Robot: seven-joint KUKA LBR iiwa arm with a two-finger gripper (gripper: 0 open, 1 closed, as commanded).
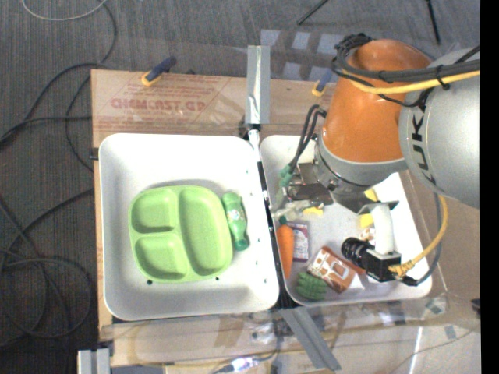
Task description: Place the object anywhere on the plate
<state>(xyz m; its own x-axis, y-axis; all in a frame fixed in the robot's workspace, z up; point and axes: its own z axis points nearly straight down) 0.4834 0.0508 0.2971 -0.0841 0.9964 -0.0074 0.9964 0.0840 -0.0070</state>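
A light green divided plate (181, 232) lies in the left bin (117, 162). A green bottle (235, 220) lies lengthwise against the plate's right rim. My gripper (297, 187) hangs low over the upper left part of the right bin (415, 283), under the orange wrist band, close to the wall between the bins. Its tips are hidden among the wrist parts. Just below it lie a small yellow piece (313, 209), a purple packet (300, 240) and a carrot (286, 245).
In the right bin, a brown snack box (331, 269) and a dark green leafy item (311, 287) lie near the front. A white bottle (382, 226) stands to the right. The arm covers the bin's back half.
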